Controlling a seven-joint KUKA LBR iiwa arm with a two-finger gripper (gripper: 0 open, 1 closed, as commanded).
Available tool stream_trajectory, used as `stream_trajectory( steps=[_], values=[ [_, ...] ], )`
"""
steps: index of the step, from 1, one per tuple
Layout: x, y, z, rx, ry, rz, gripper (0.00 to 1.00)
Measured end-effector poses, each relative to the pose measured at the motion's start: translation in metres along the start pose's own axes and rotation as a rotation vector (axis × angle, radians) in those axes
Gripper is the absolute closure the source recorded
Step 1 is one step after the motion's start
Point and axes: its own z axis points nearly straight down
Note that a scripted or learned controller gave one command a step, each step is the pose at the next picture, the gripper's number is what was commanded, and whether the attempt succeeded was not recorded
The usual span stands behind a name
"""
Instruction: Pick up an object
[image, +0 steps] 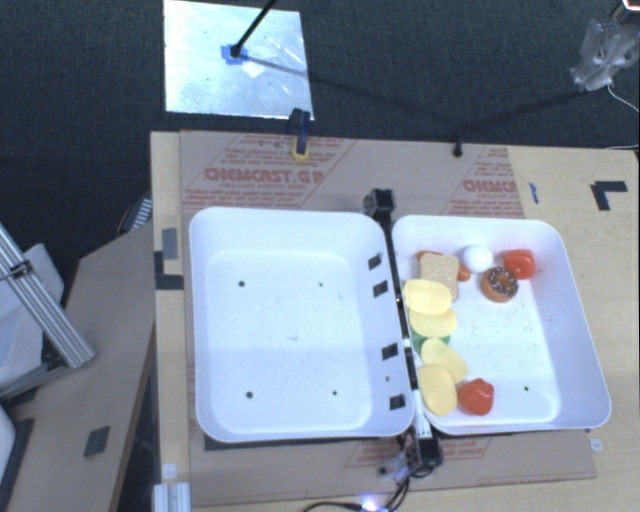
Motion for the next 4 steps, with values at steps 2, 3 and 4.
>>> stream_trajectory(
  steps=[2, 3, 4],
  values=[
    [-0.104, 0.001, 0.015, -0.001, -0.001, -0.003, 1.0],
    [-0.101, 0.001, -0.003, -0.002, 0.0, -0.009, 1.0],
    [-0.104, -0.109, -0.005, -0.001, 0.001, -0.002, 1.0]
  ],
)
